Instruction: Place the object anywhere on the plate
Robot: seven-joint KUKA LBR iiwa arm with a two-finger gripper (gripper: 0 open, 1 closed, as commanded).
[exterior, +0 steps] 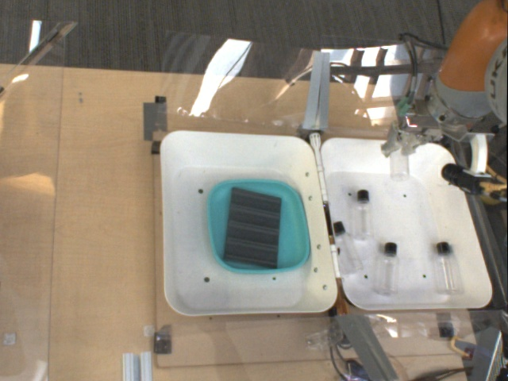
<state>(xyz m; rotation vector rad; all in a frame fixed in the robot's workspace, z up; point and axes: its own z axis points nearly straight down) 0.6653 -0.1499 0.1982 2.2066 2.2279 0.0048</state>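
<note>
Left bin (178, 284) holds a teal plate (298, 244); a dark ribbed block (253, 228) lies flat on it, roughly centred, long side running top to bottom. Right bin (468, 292) has clear vials with black caps — one near (363, 206), one at (388, 262), one at (444, 262); a small black piece (338, 228) by the divider. Arm (475, 50) over the right bin's far corner; tool (399, 148) blurred against white — can't tell open or closed, nothing seen in it. Both bins rest on the surface (79, 236).
</note>
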